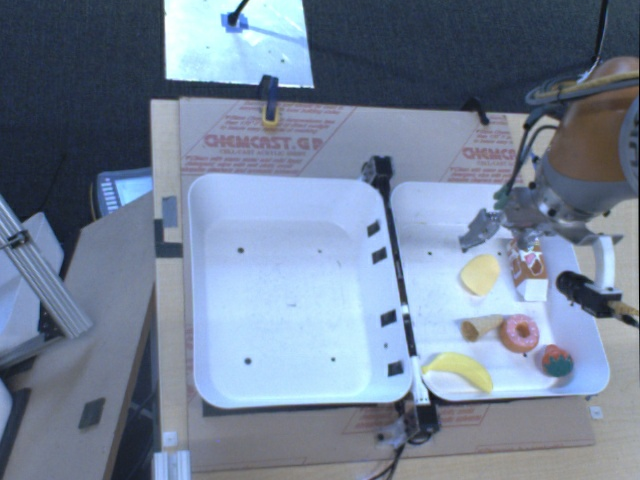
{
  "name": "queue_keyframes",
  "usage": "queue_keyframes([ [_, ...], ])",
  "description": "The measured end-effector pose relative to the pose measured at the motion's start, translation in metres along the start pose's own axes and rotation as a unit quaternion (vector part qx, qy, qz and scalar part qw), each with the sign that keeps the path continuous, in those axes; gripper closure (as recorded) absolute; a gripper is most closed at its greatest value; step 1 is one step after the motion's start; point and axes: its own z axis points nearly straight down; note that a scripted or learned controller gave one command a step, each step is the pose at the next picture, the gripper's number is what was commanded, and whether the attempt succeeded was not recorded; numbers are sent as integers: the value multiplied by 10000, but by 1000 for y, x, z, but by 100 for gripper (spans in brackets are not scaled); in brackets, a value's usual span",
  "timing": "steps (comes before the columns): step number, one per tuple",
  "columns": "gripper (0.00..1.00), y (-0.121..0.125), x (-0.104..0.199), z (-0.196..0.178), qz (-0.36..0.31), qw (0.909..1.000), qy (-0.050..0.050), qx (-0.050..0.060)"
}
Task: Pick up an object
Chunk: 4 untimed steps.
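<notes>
A grey and orange robot arm reaches over the right bin; whether its hand is clenched cannot be told. Beneath lies a small carton, beside a yellow chip, donut and banana.

- Light even and bright from overhead; the white bins read slightly bluish.
- Glare washes out the metal sheet at top.
- Shadows soft and short beside the toys.
- Overall mildly soft, grainy; dark backdrop holds little detail.
</notes>
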Motion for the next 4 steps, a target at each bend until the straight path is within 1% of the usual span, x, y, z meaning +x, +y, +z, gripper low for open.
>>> queue_keyframes([
  [1,0,57,6,125,-22,10000,1,8],
  [2,0,69,-19,117,14,10000,-3,-18],
  [3,0,94,42,-39,-44,9999,1,-104],
  [4,0,88,28,81,13,10000,1,24],
])
